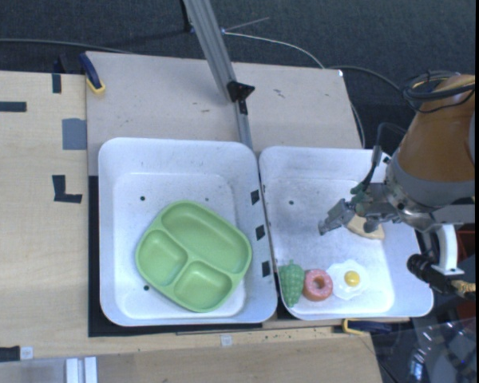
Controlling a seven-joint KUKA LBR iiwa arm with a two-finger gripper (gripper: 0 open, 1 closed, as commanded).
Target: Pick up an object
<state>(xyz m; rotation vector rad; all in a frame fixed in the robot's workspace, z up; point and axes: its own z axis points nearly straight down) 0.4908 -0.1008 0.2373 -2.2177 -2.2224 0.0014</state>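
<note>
My gripper [335, 218] hangs over the right bin [303, 170], near its middle right, with the orange-banded arm behind it to the right. A flat tan piece [368, 229] lies just under and to the right of the gripper, partly hidden by it. Along the bin's front edge sit a green bumpy toy [291, 282], a pink doughnut [317, 285] and a fried egg [350, 279] in a row. Those three are well apart from the gripper, closer to the camera.
The left bin [120, 214] holds a green divided plate [193, 255]. A metal rod [215, 46] slants down from the top to the ridge between the bins. The back half of the right bin is bare white floor.
</note>
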